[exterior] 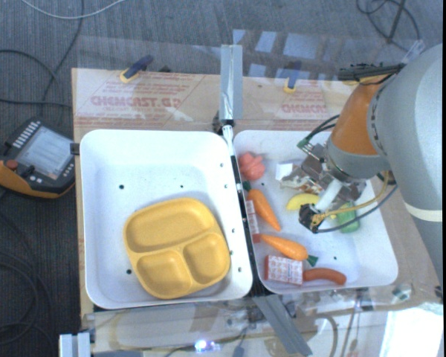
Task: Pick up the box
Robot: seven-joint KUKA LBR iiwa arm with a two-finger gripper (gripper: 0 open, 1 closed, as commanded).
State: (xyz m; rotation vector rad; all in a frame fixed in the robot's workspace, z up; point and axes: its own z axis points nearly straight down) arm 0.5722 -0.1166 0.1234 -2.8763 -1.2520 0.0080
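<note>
The box (284, 270) is a small red and white carton lying flat near the front edge of the right bin (383, 262). My gripper (306, 171) hangs over the back middle of that bin, well behind the box and a little to its right. It is close to a yellow banana-like piece (300, 201) and a pale object (286, 173). Nothing shows between the gripper and the box.
Two carrots (265, 209) (283, 245), a pink-orange piece (251, 166), a red sausage-shaped toy (325, 277) and a green piece (349, 226) lie in the right bin. The left bin (104, 162) holds a yellow divided tray (177, 245).
</note>
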